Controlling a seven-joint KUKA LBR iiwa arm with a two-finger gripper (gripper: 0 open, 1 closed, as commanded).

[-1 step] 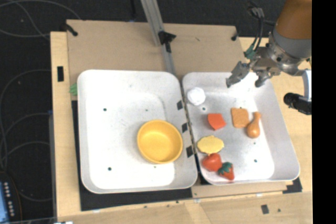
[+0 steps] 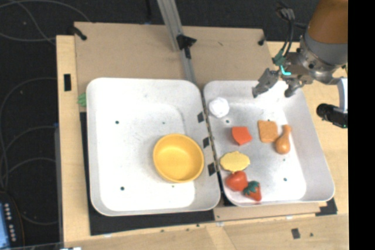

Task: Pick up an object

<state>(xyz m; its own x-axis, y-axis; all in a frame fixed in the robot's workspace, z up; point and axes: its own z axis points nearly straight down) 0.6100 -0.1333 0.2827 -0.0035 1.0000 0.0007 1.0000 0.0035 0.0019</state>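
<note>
The gripper (image 2: 275, 85) hangs over the back edge of the right bin (image 2: 316, 184), its jaws open and holding nothing. The pickable things lie in front of it in that bin: a white ball (image 2: 218, 107) near the divider, an orange block (image 2: 241, 135), a tan block (image 2: 268, 130) just beside a small gourd (image 2: 283, 141), and further forward a yellow piece (image 2: 234, 160) touching a tomato (image 2: 237, 180) and a strawberry (image 2: 253, 191). The left bin (image 2: 117, 102) holds a yellow bowl (image 2: 178, 157).

The step in hand looks like choosing and approaching a target. The orange block seems the best bet: it stands apart from its neighbours, leaving room for both fingers. Centre above it, square the jaws to its flat sides, and come straight down. The clustered front pieces invite a double or glancing grip; the ball may roll.
</note>
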